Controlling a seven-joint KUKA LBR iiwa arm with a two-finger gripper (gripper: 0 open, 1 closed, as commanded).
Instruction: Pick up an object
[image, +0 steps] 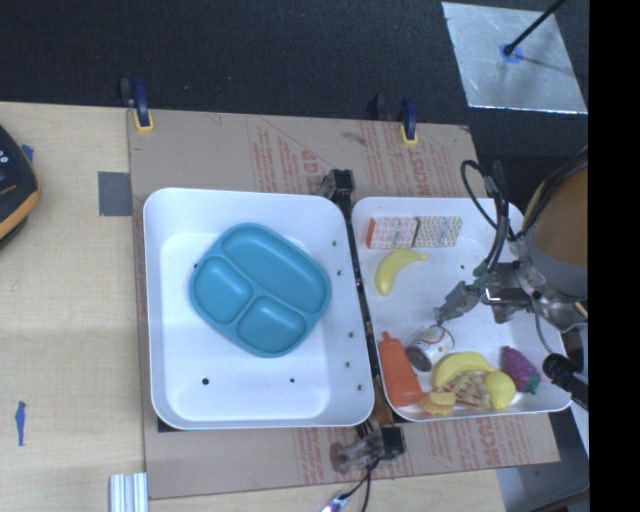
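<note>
Our hand (455, 305) hangs low over the middle of the right bin (462, 208), reaching in from the right, and we cannot tell from this slant how far it is parted; nothing shows between its tips. Just below and left of it lies a small round red-and-white object (430, 340) on the bin floor. Further toward the near edge sits a cluster: an orange bottle (397, 370) lying lengthwise by the left wall, a yellow banana (462, 366) touching a heap of yellow and tan toy food (470, 392), and a purple bunch of grapes (520, 367) at the right end. Up from the hand, a second, smaller banana (394, 268) lies near the left wall, and beyond it a flat box (414, 232) rests against the far wall. Our grey arm (560, 240) with its orange band fills the right side. The left bin (160, 300) holds a blue divided plate (260, 288), tilted. Both bins sit on cardboard (250, 150) on the wooden tabletop (60, 300).
</note>
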